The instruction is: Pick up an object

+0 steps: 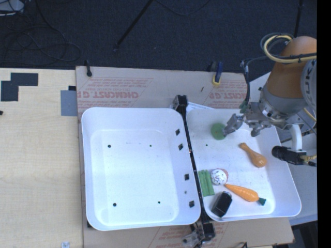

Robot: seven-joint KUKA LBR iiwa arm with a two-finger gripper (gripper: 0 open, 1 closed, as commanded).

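Note:
My gripper (244, 126) hangs over the back of the right bin (282, 203), open, with nothing between its fingers. Its left finger (232, 123) is just right of a green round object (217, 132) lying on the bin floor; I cannot tell whether they touch. An orange pear-shaped toy (254, 155) lies a little in front of the gripper. Near the bin's front are an orange carrot with a teal tip (242, 192), a white speckled ball (219, 176), a flat green block (206, 183) and a black object (222, 204).
The left bin (90, 138) sits beside the right one, with a black divider strip (187, 154) between them. Both rest on a cardboard sheet (129, 87). A blue and yellow clamp (217, 74) holds the sheet's back edge.

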